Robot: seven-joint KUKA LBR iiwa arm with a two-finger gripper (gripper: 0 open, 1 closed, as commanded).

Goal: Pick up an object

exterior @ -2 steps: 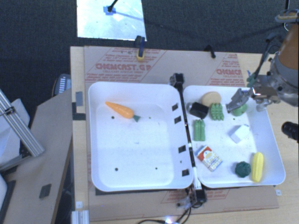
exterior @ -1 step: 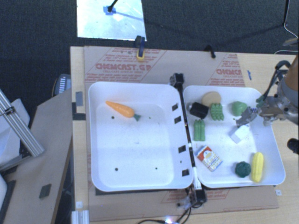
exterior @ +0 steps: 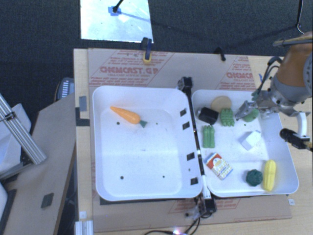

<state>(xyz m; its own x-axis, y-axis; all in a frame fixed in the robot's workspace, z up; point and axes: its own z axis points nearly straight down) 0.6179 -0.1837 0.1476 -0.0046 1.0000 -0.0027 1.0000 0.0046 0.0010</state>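
My gripper (exterior: 247,111) hangs over the far right part of the right bin (exterior: 288,187), reaching in from the right under the orange-banded wrist. A small light green object (exterior: 252,115) lies right at its tip, partly hidden by it; whether it is held is unclear. Close to the left are a green bumpy piece (exterior: 226,117), a tan disc (exterior: 221,102) and a black block (exterior: 208,115). A white block (exterior: 251,140) lies just in front of the gripper.
The right bin also holds a long green vegetable (exterior: 209,136), a red and white packet (exterior: 218,165), a dark green broccoli (exterior: 254,177) and a yellow corn cob (exterior: 269,174). An orange carrot (exterior: 127,115) lies in the left bin (exterior: 98,180). A black divider (exterior: 193,131) separates the bins.
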